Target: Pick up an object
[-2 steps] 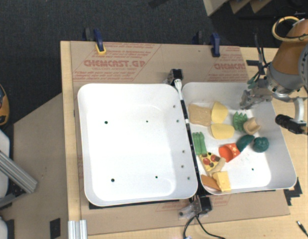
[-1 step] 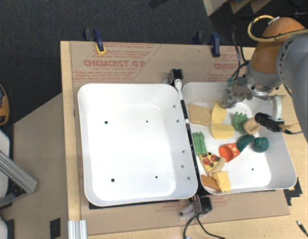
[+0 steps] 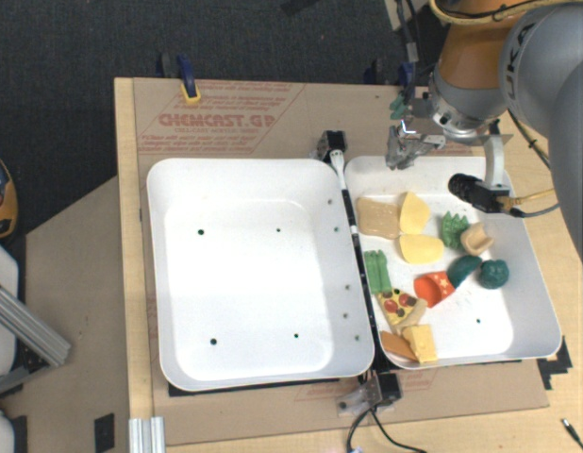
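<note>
The counter under me is brown board bearing two white bins, the left bin bare and the right bin crowded with toy food, and my hand hangs above the right bin's far left corner, its fingers looking narrowly parted with nothing between them. To pick well I judge I should come down on the tan bread slice or the yellow piece nearest me, jaws straddling one item squarely. The green bean, red piece and dark green lump lie packed together, and the bin wall stands close beside.
</note>
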### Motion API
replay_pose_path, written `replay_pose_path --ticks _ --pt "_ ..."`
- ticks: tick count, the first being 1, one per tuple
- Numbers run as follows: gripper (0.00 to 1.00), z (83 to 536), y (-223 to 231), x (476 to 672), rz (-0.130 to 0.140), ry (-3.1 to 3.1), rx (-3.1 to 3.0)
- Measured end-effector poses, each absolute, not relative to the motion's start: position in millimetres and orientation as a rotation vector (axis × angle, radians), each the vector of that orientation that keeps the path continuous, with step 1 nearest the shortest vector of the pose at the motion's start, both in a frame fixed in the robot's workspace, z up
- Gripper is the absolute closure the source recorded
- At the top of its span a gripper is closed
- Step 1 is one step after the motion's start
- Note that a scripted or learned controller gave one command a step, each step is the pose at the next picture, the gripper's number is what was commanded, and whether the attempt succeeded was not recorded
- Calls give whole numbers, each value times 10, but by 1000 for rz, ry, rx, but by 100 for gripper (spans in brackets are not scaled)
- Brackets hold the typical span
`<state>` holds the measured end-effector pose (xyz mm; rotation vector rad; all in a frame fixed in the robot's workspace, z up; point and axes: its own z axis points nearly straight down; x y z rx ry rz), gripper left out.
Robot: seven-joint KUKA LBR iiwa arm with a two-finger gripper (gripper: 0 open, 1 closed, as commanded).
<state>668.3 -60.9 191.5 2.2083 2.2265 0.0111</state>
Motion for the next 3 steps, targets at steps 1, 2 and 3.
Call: replay_pose_path --ticks 1,2,3 --pt "100 3855 -194 6677 18 2218 2207" --pt "100 5448 214 6663 20 2218 2207" --pt "100 4329 666 6123 -10 2229 2223"
